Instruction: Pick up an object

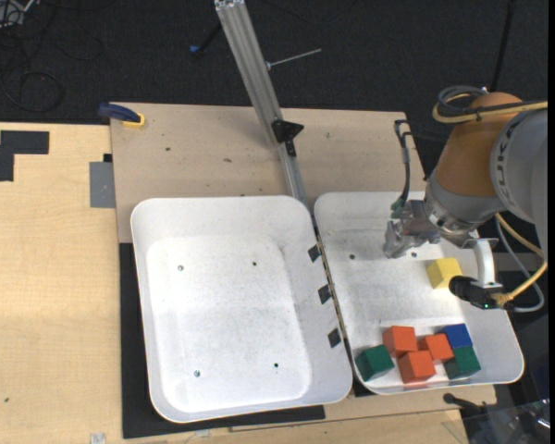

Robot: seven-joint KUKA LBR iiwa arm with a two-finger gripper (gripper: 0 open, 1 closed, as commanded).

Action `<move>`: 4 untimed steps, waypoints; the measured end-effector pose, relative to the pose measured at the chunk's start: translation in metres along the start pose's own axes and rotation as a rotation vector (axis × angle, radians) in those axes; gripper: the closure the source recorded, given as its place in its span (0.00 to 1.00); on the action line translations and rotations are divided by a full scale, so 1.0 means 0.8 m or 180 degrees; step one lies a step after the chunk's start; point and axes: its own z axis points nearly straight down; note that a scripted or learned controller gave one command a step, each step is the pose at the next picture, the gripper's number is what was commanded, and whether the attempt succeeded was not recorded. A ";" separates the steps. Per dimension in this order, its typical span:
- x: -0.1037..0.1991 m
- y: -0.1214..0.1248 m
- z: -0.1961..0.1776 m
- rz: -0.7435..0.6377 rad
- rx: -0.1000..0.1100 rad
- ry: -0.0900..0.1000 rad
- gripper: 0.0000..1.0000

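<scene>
Camera view. You look down on a light wooden surface (pixel 46 276) with two shallow white bins side by side on a dark mat; behind it lies dark floor with loose cables.

The left bin (pixel 166 220) is on your left; the right bin (pixel 347 213) touches it along the shared rim, where small black clips sit. A slanted aluminium rail (pixel 252 63) runs down from the top of the frame to the point where the two bins meet at the back. A blue-and-yellow clamp (pixel 122 114) rests at the surface's far left corner.

The arm (pixel 486 160) enters from the right, and its hand (pixel 402 239) is low over the upper half of the right bin, just above the bin floor. You cannot tell whether it is spread or pressed together; nothing is seen between its tips.

A yellow block (pixel 442 272) lies just beside the hand, toward the bin's right wall. Near the front edge sits a tight cluster: three orange blocks (pixel 416 350), two green blocks (pixel 375 361) and a blue block (pixel 458 335). The bin floor between hand and cluster is open.
</scene>
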 end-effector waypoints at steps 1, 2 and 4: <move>0.005 0.006 -0.076 -0.0023 -0.0025 -0.0005 1.00; -0.004 0.003 -0.140 -0.0016 -0.0024 -0.0008 1.00; 0.070 -0.001 -0.187 -0.0036 -0.0001 0.0003 1.00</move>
